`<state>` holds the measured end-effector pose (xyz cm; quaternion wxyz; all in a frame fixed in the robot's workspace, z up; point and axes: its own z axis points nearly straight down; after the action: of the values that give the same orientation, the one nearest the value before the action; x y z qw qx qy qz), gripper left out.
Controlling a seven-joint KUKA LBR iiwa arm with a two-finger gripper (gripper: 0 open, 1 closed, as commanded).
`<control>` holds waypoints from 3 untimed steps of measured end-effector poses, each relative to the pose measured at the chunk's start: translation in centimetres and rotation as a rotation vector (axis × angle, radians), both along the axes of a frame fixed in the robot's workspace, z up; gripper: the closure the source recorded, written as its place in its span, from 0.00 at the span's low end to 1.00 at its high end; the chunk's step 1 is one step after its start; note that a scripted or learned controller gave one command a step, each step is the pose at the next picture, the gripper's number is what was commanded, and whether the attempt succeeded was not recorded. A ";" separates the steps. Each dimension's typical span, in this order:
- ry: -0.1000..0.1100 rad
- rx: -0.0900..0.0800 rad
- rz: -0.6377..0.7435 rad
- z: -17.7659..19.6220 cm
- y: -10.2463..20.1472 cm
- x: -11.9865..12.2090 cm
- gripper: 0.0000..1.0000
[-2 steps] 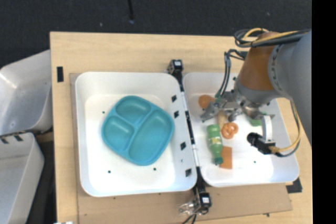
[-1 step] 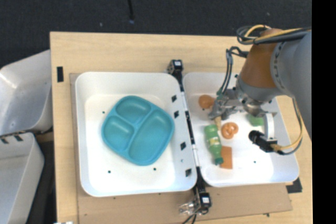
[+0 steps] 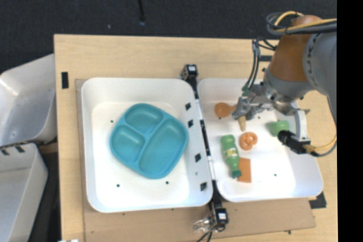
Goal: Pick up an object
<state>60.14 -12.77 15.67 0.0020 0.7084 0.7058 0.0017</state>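
My gripper (image 3: 244, 116) hangs over the right bin (image 3: 300, 178), low above its upper middle. An orange-brown lump (image 3: 223, 109) lies just left of it, and a small tan piece (image 3: 242, 123) sits right under the fingertips. Whether that piece is between the fingers I cannot make out. Below are an orange round object (image 3: 248, 140), a green bottle (image 3: 229, 153) lying lengthwise, and an orange block (image 3: 244, 170) beside the bottle's lower end. A small green object (image 3: 278, 128) rests to the right, partly behind the gripper's body.
The left bin (image 3: 102, 190) holds a blue divided plate (image 3: 148, 140) in its middle. A ridge with black clips (image 3: 199, 139) separates the two bins. A black cable connector (image 3: 292, 141) and yellow cable trail from the arm over the right bin's right side.
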 end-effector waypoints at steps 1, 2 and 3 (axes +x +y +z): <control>-0.001 -0.001 0.007 6.3 -0.6 0.5 1.00; 0.003 0.000 0.008 6.4 -0.7 0.5 1.00; 0.006 0.001 0.010 6.2 4.4 0.7 1.00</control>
<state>60.79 -8.34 21.90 -0.0004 0.7050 0.7092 0.0000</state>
